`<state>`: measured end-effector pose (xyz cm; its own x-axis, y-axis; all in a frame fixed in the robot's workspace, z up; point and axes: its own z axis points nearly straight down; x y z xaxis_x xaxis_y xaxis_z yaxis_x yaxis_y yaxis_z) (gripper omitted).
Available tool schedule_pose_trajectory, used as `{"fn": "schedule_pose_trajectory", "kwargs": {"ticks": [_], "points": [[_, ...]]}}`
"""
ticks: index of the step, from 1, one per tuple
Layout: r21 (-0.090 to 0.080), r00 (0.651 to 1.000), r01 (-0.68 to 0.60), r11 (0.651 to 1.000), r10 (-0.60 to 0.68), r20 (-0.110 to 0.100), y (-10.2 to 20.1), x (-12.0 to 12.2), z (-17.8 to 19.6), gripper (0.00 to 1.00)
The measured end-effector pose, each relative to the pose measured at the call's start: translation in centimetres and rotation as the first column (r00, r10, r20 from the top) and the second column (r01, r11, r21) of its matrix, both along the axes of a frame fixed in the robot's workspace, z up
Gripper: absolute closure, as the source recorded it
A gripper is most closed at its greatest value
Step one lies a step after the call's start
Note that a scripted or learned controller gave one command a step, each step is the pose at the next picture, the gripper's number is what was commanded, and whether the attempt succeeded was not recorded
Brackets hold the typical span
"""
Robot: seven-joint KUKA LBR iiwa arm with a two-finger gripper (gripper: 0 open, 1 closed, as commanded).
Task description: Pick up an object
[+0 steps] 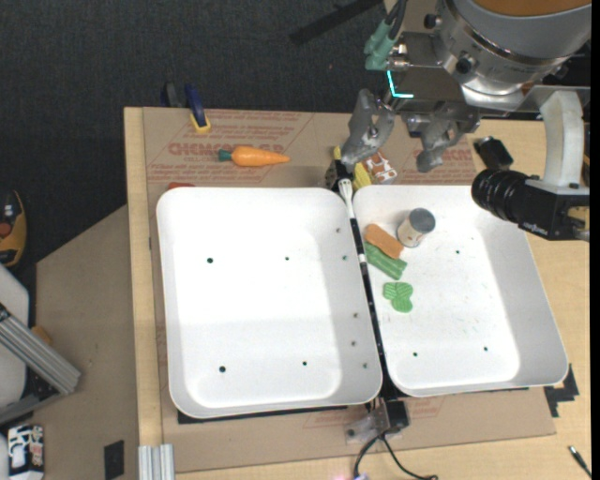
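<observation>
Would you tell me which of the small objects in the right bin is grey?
The grey cylinder, at the back of the right bin; the others are orange and green.

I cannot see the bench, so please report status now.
Pincer open, above right bin's far edge, holding nothing. Can, orange block, green pieces in bin. Nothing blocking.

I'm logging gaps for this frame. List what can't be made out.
- Arm: cut off by the camera view's top edge.
- Small red-and-white item: partly hidden behind the gripper, too small to identify.
- Grey can: label too blurred to read.
- Green pieces: too small to identify.
</observation>
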<state>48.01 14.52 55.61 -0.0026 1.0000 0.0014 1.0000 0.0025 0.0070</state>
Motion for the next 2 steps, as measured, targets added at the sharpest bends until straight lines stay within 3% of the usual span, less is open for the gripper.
{"fn": "schedule_pose_trajectory", "kwargs": {"ticks": [1,2], "points": [[0.001,1.000,-0.001,1.000,0.001,0.004,0.06,0.05,1.09,1.00],[0.001,1.000,-0.001,1.000,0.001,0.003,0.05,0.05,1.05,0.00]]}}
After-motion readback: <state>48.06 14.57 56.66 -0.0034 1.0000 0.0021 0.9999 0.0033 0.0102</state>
